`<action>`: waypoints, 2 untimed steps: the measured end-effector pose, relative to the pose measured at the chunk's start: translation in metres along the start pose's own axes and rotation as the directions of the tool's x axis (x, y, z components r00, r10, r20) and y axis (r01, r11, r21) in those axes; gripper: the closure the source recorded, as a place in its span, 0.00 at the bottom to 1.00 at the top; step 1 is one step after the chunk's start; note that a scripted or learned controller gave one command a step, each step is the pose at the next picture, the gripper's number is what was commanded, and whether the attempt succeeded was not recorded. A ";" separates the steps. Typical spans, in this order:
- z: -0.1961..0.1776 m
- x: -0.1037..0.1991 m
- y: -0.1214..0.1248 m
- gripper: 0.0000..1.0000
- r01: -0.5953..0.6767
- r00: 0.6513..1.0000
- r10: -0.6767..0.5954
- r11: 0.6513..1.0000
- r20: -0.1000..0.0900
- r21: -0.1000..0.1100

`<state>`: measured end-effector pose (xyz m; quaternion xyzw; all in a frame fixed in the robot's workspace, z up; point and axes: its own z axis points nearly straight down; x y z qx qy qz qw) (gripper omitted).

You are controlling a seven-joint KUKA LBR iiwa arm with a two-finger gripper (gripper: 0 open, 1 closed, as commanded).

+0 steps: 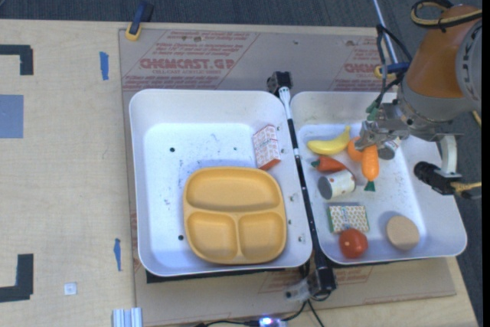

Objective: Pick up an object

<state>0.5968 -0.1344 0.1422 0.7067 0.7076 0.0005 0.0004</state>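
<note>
Bins sit side by side: the left bin (153, 134) holds a yellow tray (234, 214) and a small carton (266, 145). Over the right bin (444, 230), the gripper (374, 140) meets an orange carrot (370, 162); whether its fingers grip cannot be told. Nearby lie a banana (329, 143), can (338, 184), bun (402, 231), sponge (348, 217) and tomato (353, 243).

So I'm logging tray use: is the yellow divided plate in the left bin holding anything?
Empty. The yellow divided plate lies flat in the left bin, all three compartments bare.
</note>
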 end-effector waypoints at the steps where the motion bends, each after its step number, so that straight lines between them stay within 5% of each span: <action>1: -0.068 0.094 -0.037 1.00 0.001 1.000 -0.001 1.000 -0.001 0.001; 2: -0.042 0.184 -0.033 1.00 0.000 1.000 0.000 1.000 -0.001 0.004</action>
